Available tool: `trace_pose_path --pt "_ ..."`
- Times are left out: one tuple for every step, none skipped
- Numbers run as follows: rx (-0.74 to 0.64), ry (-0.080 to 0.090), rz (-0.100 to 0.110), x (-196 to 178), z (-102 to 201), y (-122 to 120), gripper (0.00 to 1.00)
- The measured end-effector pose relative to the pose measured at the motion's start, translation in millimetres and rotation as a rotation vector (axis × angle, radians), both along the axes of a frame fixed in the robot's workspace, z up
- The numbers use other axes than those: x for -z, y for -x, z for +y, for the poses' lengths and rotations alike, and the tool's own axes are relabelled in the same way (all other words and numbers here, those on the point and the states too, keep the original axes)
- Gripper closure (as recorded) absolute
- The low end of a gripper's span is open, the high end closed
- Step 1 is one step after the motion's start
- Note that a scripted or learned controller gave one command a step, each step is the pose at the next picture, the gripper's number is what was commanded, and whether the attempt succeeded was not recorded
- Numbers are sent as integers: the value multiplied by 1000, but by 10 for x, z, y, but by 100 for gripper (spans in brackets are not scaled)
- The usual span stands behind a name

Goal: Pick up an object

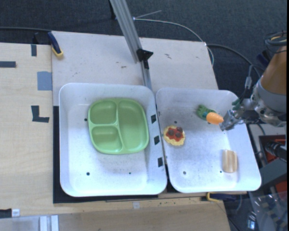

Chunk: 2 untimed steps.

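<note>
I can't tell how the gripper's [228, 121] jaws sit, so I'd center squarely over the toy carrot [210, 115] just beside it first.

The arm [274, 88] is cut off by the right side of the frame, so just its wrist and orange band show there. The gripper [228, 121] at center right is small and dark, and its fingertips blur together against the right bin [197, 177]. At the top center, a slanted metal pole [127, 23] runs out past the top edge. A yellow-and-blue clamp [54, 44] at the upper left is too small to make out in detail. The topping on the small tart-like toy [174, 135] in the right bin is a blur of red and dark spots. Cluttered equipment [272, 177] at the lower right is dim and cropped by the frame.
</note>
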State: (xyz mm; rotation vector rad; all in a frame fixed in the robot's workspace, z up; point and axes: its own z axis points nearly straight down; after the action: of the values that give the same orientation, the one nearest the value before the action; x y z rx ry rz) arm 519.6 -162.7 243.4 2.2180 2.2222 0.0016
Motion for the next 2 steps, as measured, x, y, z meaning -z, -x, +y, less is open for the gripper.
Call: trace_pose_path --pt "-5 -2 2 -60 500 -71 100" --pt "-6 -3 3 -74 1042 -106 100"
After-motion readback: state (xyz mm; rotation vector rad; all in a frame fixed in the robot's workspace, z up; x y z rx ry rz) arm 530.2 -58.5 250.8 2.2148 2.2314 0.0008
